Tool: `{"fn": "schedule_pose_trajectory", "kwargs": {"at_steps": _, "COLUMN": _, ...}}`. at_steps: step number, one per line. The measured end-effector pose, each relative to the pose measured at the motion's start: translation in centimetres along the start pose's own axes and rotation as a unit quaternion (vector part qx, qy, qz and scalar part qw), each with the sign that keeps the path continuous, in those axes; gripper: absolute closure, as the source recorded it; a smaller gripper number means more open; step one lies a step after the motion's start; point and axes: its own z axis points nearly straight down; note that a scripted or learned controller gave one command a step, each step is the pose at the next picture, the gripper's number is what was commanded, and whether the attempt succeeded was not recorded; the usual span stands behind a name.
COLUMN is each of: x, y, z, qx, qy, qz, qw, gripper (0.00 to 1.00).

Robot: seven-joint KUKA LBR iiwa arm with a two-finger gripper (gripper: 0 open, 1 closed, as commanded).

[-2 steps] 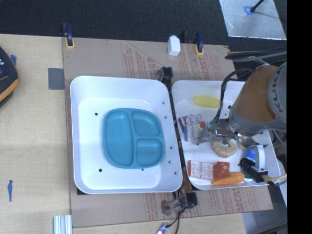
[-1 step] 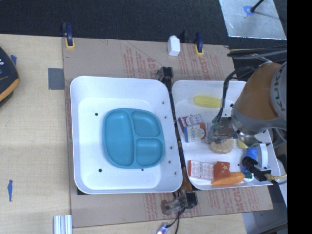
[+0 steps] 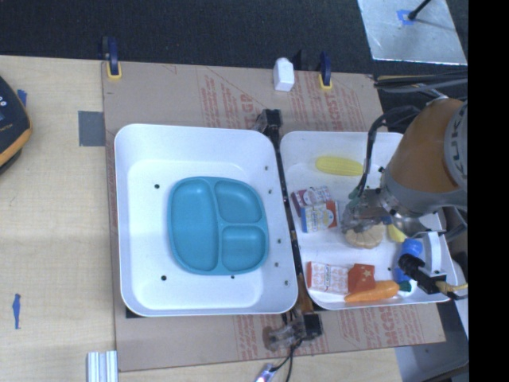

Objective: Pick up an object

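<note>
In the right bin (image 3: 302, 146) lie a yellow corn cob (image 3: 339, 165), a red-and-white carton (image 3: 316, 209), a second red-and-white packet (image 3: 328, 277), a small red block (image 3: 360, 275), an orange carrot (image 3: 371, 293), a tan round piece (image 3: 365, 238) and a blue item (image 3: 411, 247). My gripper (image 3: 364, 216) is down in this bin, right above the tan round piece and just right of the carton. The grey and orange arm (image 3: 425, 161) covers the bin's right side. Whether anything sits in the gripper is hidden.
The left bin (image 3: 135, 146) holds a blue divided plate (image 3: 218, 224). A black clamp (image 3: 271, 121) sits at the back between the bins, another fitting (image 3: 293, 330) at the front. Blue-yellow clips (image 3: 111, 58) pin the brown board. A dark device (image 3: 12, 122) lies far left.
</note>
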Motion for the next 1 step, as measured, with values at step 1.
{"fn": "schedule_pose_trajectory", "kwargs": {"at_steps": 1, "x": -0.09, "y": -0.01, "z": -1.0, "qx": 0.0, "qy": -0.001, "qz": -0.002, "qw": 1.0, "gripper": 1.0}}
